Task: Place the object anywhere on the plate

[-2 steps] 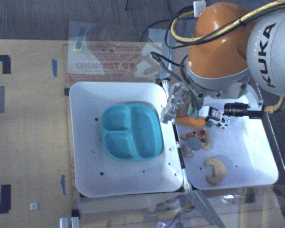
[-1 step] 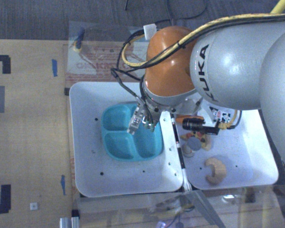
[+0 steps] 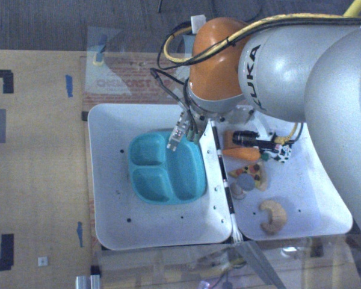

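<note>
A teal plate (image 3: 166, 174) with three compartments lies in the left white bin (image 3: 108, 161). My gripper (image 3: 184, 133) hangs over the plate's far right corner, under the orange wrist band. No object is visible on the plate. Candidate objects lie in the right bin (image 3: 313, 203): an orange carrot (image 3: 241, 153), a black marker (image 3: 249, 138), a toy pizza slice (image 3: 251, 174) and a tan croissant (image 3: 273, 215).
The big grey arm (image 3: 307, 71) covers the far and right parts of the right bin. A small black-and-white piece (image 3: 283, 152) lies by the carrot, and a grey disc (image 3: 237, 191) lies near the rim between the bins. Blue tape marks sit on the bench at left.
</note>
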Robot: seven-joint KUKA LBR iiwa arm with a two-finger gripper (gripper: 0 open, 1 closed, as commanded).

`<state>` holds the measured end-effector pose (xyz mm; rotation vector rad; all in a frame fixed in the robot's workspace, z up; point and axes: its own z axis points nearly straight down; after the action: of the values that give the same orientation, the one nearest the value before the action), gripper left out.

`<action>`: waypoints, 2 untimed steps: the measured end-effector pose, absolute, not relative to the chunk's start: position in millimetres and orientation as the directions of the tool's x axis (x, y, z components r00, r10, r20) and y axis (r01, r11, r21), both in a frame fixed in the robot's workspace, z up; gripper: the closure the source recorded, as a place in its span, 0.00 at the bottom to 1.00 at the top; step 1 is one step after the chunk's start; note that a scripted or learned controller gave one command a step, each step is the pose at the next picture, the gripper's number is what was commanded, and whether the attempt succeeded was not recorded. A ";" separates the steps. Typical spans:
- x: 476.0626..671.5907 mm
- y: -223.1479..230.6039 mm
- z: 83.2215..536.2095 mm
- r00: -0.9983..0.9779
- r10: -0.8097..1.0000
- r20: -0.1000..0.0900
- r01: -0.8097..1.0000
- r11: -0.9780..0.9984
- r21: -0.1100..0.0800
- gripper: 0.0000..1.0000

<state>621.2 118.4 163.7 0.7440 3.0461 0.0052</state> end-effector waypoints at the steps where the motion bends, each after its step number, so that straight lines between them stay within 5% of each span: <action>1: 595.3 180.2 247.4 -0.978 0.207 -0.007 0.207 0.978 0.005 1.00; 2: 564.8 225.7 236.7 -0.995 0.103 -0.003 0.103 0.995 0.003 1.00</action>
<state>564.8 225.7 236.7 0.1611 3.1345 0.0039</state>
